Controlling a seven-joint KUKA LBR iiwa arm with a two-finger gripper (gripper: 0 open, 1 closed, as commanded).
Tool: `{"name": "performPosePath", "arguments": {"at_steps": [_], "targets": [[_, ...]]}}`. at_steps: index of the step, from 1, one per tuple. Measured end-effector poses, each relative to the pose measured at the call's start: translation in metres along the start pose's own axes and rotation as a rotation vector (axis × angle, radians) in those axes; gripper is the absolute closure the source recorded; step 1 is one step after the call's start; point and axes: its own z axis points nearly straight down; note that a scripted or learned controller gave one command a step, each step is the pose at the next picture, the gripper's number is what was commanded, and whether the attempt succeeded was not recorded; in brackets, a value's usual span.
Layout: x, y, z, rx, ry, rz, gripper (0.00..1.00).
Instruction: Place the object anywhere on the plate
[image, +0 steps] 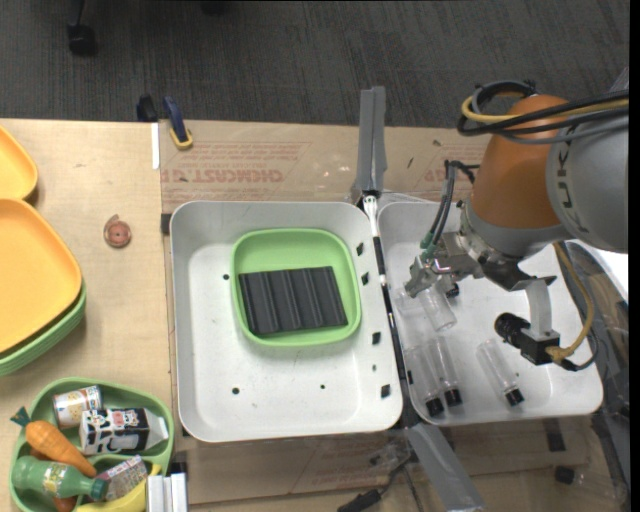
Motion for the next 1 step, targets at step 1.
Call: {"name": "performPosePath", "arguments": {"at_steps": [1], "targets": [[0.0557,0.0194,-0.0007,-0.001,0.000,-0.068,1.00]]}}
